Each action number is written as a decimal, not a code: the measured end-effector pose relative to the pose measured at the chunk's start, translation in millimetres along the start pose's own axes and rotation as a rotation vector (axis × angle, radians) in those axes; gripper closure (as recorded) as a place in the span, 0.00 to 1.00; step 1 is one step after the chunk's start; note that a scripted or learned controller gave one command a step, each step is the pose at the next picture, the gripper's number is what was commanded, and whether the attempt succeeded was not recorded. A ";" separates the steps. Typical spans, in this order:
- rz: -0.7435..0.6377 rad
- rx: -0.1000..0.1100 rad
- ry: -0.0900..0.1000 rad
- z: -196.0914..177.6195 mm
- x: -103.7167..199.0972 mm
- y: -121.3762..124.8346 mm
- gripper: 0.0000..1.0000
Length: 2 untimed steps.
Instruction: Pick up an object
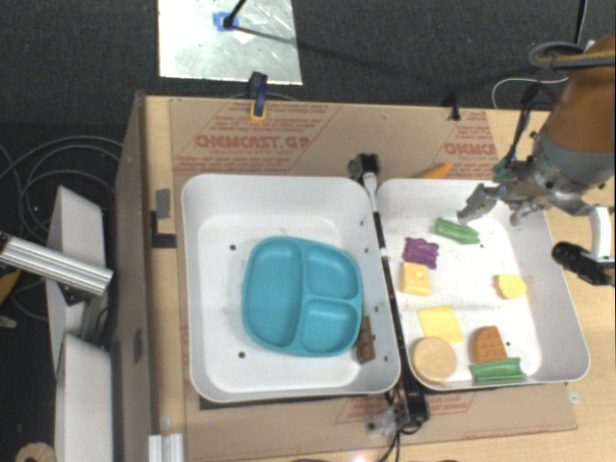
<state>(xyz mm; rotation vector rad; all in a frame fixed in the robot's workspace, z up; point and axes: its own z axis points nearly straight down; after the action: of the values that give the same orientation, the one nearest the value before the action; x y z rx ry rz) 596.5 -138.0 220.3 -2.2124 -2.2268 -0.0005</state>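
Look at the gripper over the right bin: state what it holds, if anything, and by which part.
Nothing is held. The gripper hangs above the right bin, near the green piece, with no object between its fingers.

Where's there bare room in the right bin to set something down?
In the right bin, bare floor lies between the purple piece and the small yellow piece, below the green piece. The near edge is crowded: round cracker, yellow square, brown piece.

Robot lab: loose cables (48,176), cardboard-lined bench (289,138)
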 end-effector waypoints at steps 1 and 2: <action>0.000 -0.002 -0.002 31.1 20.4 11.1 0.00; 0.000 -0.002 -0.002 96.4 37.9 18.5 0.00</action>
<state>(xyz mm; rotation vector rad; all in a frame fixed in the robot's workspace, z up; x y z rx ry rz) 614.6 -99.8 123.9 -2.2145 -2.2286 -0.0007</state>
